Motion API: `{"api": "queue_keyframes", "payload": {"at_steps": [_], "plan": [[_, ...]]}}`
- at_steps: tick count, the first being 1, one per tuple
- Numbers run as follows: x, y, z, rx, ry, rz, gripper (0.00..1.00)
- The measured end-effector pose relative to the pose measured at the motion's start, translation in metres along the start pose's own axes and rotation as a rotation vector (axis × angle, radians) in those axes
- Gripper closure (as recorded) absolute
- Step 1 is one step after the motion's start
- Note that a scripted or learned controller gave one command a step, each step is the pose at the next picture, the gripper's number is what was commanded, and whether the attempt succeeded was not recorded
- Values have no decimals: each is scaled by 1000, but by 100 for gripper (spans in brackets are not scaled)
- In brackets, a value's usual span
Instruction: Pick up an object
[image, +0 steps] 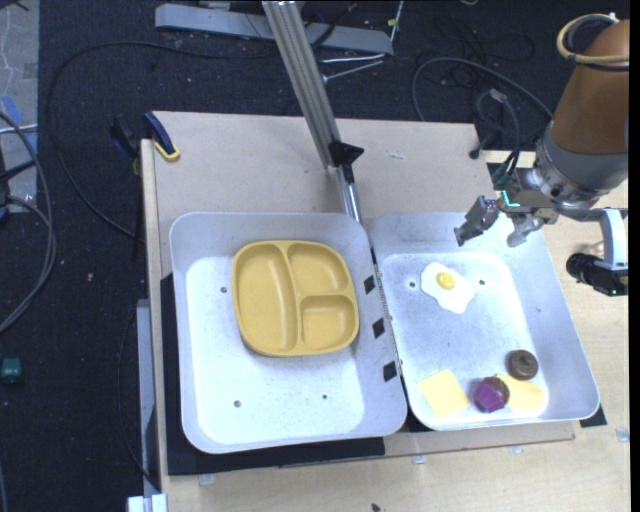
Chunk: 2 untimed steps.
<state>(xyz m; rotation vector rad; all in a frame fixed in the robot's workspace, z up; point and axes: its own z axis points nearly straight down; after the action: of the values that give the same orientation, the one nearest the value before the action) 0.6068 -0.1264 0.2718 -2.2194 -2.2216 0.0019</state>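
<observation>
Jaws spread, gripper just above egg: likely light, flat, slippery, best pinched across the raised yolk.

Pale wooden bench on dark floor strewn with cables.

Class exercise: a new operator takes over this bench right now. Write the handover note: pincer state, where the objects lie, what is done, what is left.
Pincer: open, holding nothing, above the far edge of the right bin.
Right bin holds a toy fried egg near its middle; along its near edge, a yellow cheese-like slice, a purple piece, a pale yellow piece and a brown doughnut-like piece.
Left bin holds a yellow divided plate.
Done: nothing picked yet.
Left: descend on one object, probably the egg as nearest, close and lift.
</observation>
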Motion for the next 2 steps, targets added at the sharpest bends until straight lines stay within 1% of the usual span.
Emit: {"api": "queue_keyframes", "payload": {"at_steps": [1,2], "plan": [[0,0,-1,-2,0,0,0],[3,9,58,3,0,0,0]]}}
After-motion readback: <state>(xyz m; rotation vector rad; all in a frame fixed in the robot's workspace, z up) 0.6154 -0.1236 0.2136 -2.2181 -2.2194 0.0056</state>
